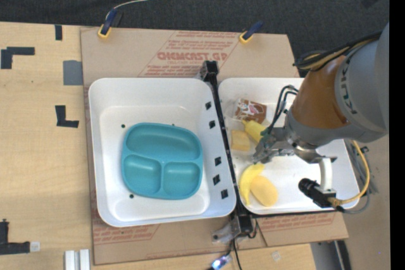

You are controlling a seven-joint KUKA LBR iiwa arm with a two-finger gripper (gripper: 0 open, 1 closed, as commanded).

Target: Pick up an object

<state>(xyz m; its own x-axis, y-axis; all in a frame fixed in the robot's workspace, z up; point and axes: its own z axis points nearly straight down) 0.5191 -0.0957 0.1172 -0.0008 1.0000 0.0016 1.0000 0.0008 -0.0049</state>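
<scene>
The pincer (264,152) hung low in the right bin (342,196), at its left half, and whether it stood wide or narrow could not be told at this slant. Closest to it, at about eleven o'clock and seemingly touching or just beside, lay a small yellow piece (254,130); a pale yellow block (240,141) sat at nine o'clock, near. At six o'clock, a little apart, lay the larger yellow banana-like toy (258,188), its long axis running roughly from eleven to five. A brown packet (250,110) lay farther off at twelve. The left bin (104,95) held a teal divided plate (162,160), well apart at nine o'clock.
</scene>
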